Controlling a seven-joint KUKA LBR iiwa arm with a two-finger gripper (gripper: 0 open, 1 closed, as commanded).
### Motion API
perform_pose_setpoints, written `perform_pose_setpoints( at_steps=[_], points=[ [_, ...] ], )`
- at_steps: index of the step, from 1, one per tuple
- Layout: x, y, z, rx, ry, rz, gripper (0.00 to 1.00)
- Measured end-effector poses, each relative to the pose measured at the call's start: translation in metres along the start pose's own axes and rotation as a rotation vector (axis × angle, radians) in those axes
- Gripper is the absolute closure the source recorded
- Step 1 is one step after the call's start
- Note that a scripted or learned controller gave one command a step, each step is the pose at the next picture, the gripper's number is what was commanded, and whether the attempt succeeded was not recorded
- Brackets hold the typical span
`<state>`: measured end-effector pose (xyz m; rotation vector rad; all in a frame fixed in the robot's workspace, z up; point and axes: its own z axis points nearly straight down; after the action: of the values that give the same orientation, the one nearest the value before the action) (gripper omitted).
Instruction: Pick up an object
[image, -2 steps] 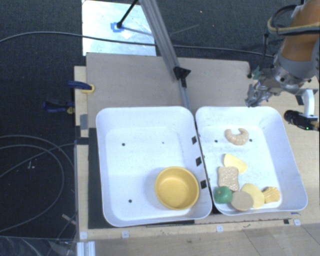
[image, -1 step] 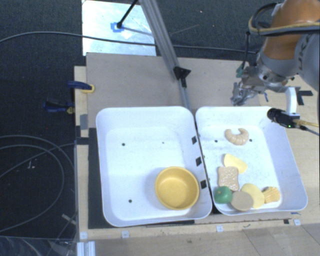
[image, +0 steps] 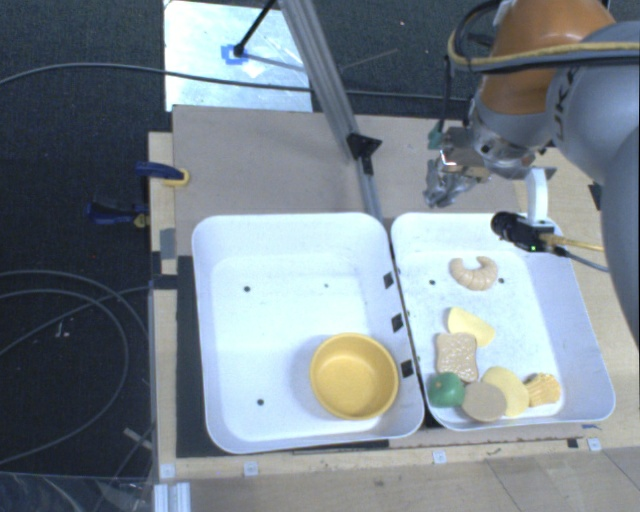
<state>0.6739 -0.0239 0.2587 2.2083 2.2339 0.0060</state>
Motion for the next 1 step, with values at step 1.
perform_pose_setpoints(
  at_steps=[1],
  points=[
    [0.045, 0.0045, -0.0007, -0.001, -0.001, 0.001, 1.0]
  ],
)
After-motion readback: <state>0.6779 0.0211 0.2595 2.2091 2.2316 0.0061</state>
